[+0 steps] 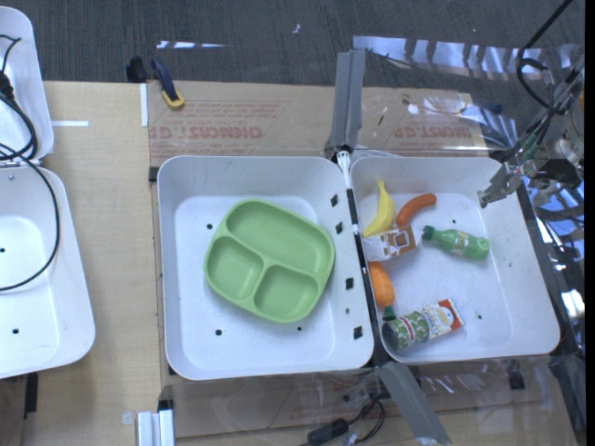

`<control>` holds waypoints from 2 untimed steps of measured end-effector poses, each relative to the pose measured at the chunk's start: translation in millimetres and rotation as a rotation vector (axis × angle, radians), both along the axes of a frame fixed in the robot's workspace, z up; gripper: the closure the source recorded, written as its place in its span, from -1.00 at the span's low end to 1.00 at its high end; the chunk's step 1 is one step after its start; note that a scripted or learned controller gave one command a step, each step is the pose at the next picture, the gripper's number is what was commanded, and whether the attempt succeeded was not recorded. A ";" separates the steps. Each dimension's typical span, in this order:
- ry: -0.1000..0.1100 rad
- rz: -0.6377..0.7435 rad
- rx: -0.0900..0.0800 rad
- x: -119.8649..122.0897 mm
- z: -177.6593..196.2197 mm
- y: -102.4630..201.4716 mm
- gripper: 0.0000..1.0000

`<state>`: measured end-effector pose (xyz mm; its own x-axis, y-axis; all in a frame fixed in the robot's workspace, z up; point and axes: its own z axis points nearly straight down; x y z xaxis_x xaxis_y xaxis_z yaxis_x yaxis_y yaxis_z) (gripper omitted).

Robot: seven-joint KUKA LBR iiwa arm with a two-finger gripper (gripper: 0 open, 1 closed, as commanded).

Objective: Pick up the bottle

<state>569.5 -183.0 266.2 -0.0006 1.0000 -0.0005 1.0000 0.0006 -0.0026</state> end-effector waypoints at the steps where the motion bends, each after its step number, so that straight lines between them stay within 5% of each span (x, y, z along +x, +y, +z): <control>1: -0.002 0.069 0.000 2.3 -174.5 0.8 -1.00; 2: -0.003 0.064 -0.001 2.1 -165.4 -0.9 1.00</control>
